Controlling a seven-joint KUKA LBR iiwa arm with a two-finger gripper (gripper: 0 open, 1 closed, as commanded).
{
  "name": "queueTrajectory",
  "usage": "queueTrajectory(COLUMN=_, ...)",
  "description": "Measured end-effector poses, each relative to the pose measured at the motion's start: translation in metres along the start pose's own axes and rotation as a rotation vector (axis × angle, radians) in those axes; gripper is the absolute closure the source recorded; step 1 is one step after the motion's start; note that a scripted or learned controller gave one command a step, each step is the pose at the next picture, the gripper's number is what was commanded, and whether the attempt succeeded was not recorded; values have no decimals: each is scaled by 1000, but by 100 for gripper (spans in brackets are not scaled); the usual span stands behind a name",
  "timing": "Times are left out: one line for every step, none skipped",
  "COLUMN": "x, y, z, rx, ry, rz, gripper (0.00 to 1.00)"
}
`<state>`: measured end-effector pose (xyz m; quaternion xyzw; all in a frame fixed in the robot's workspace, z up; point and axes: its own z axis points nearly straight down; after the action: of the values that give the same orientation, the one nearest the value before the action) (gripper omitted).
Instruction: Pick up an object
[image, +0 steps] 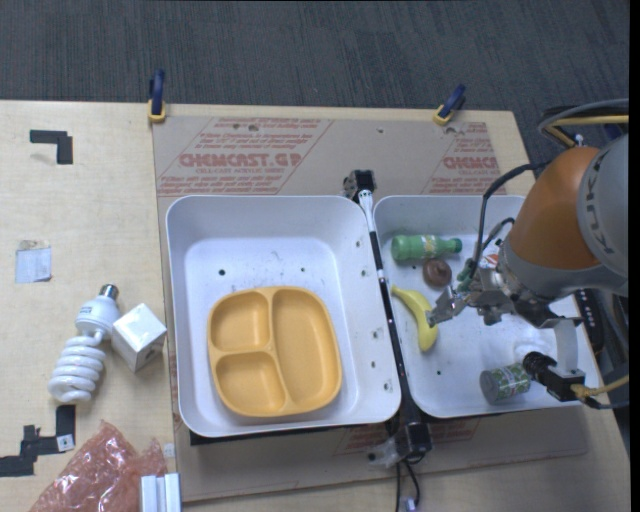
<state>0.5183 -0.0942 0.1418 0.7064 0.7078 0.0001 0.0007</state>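
Yellow curved banana (417, 316) lies in the right white bin (450, 395), long axis running eleven to five, touching the metal two-finger claw (447, 307) at its nine o'clock; its spread I cannot tell.

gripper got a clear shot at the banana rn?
Probably yes. The gripper hangs just right of the banana in the right bin, nothing lies on it, and the green bottle sits apart, farther back.
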Motion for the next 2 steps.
queueTrajectory(x=-5, y=-33, z=50, rx=2, ry=1, rz=4, gripper=0)
queueTrajectory(x=-6, y=-31, z=40, rx=0, ry=0, rz=4, gripper=100)
